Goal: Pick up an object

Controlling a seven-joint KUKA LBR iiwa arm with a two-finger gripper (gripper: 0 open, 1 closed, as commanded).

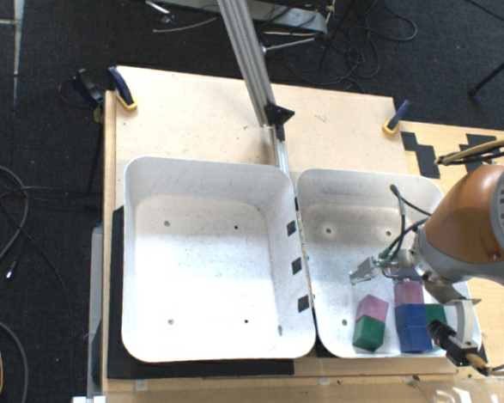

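Several small blocks crowd the near right corner of the right bin [346, 211]. A pink block [372, 307] rests against a green block [368, 334]. To their right lie a blue block [413, 327], a purple block [409, 293] and part of another green block [437, 314]. The arm's orange band [470, 222] hangs over the bin's right side. My gripper [369, 270] sits low in the bin, just above and left of the pink block and beside the purple one. Nothing shows in its grasp.
The left bin [149, 189] stands beside the right one, their walls meeting at the middle. A slanted metal pole [249, 54] comes down to the bench behind the bins. Clamps [122, 88] sit at the bench's back corners.
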